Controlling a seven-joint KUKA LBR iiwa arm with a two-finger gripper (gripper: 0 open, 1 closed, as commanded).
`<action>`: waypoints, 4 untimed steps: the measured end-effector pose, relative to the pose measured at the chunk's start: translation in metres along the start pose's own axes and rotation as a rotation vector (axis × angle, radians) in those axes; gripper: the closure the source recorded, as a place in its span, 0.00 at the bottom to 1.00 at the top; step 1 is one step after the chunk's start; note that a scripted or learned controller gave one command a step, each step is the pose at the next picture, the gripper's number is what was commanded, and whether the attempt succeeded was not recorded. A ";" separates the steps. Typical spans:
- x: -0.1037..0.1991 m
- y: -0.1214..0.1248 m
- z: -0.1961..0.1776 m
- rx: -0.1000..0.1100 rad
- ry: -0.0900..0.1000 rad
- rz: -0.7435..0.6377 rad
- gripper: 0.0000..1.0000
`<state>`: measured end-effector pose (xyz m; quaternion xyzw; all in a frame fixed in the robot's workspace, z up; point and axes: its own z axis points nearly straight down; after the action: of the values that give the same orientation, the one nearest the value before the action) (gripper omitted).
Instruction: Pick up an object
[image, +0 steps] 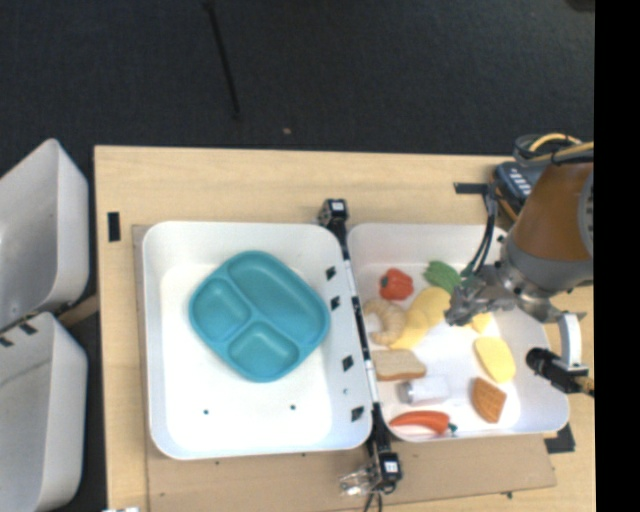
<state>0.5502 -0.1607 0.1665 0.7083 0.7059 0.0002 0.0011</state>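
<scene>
My gripper (462, 305) hangs low over the right bin (400, 240), beside the right end of a pale yellow banana-like piece (425, 308) and just below a green item (441, 272). Around it lie a red tomato-like piece (397, 284), a beige lumpy piece (385, 322), a slice of bread (399, 365), a small white block (424, 389), a yellow lemon-like piece (494, 359), an orange wedge (489, 400) and a red chili (421, 423). Nothing shows between the fingers.
The left bin (170, 420) holds a blue divided plate (259, 314). The arm's orange band (555, 215) looms over the right bin's far right corner. White chairs (35, 230) stand at the left, off the bench.
</scene>
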 end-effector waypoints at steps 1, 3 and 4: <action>-0.011 0.007 -0.054 -0.002 -0.001 -0.005 1.00; 0.039 0.014 -0.063 0.004 0.002 -0.010 1.00; 0.091 0.009 -0.079 0.003 0.003 -0.011 1.00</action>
<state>0.5595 -0.0695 0.2456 0.7044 0.7098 0.0002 -0.0008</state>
